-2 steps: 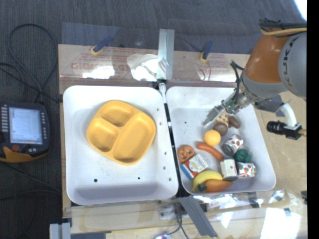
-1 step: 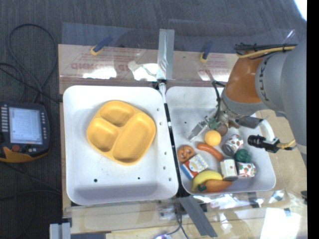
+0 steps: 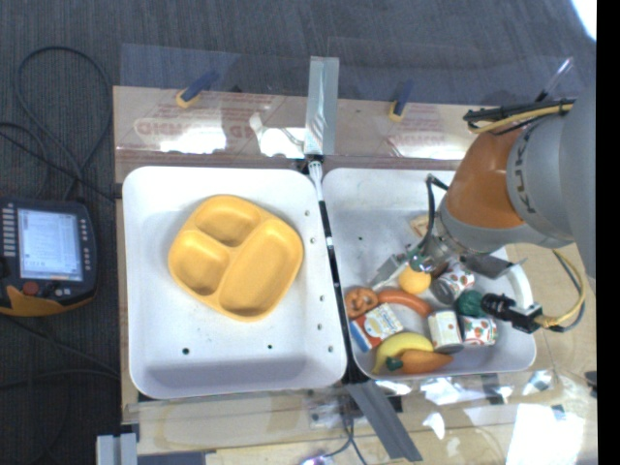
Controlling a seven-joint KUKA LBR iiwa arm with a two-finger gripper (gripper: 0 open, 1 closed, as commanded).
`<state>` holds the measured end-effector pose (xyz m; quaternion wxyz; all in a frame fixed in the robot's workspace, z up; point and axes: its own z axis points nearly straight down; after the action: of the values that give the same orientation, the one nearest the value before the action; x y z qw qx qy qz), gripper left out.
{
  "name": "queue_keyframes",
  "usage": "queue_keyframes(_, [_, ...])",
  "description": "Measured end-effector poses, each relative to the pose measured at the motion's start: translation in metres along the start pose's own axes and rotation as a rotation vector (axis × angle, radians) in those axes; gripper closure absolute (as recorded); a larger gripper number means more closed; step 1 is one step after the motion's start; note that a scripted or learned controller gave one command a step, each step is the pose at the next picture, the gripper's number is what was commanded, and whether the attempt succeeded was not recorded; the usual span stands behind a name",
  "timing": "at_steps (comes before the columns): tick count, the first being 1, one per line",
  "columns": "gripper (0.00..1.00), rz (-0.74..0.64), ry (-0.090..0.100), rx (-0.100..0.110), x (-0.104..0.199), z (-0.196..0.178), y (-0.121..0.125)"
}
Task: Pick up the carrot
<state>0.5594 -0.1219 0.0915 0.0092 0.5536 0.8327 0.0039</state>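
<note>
The arm's wrist hides much of the claw at right of centre, so I cannot tell its state; it hovers above a yellow fruit. The carrot lies lower right, touching the banana.

A yellow three-compartment plate sat in the middle of the left bin. Over in the right bin, a cluttered heap: a banana, a small yellow round fruit, a red sausage-like piece and little cans crowded the near end. Off the counter, a handheld control pendant lay on dark carpet.
</note>
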Motion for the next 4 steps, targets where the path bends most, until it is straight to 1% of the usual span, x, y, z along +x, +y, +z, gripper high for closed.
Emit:
queue_keyframes(1, [1.0, -0.002, -0.004, -0.003, -0.001, -0.011, 0.002])
queue_keyframes(2, [0.0, -0.001, -0.003, -0.001, 0.0, -0.01, 0.001])
queue_keyframes(3, [0.0, -0.026, -0.004, -0.002, 0.027, -0.002, -0.038])
queue_keyframes(4, [1.0, -0.026, -0.007, -0.006, 0.026, -0.013, -0.036])
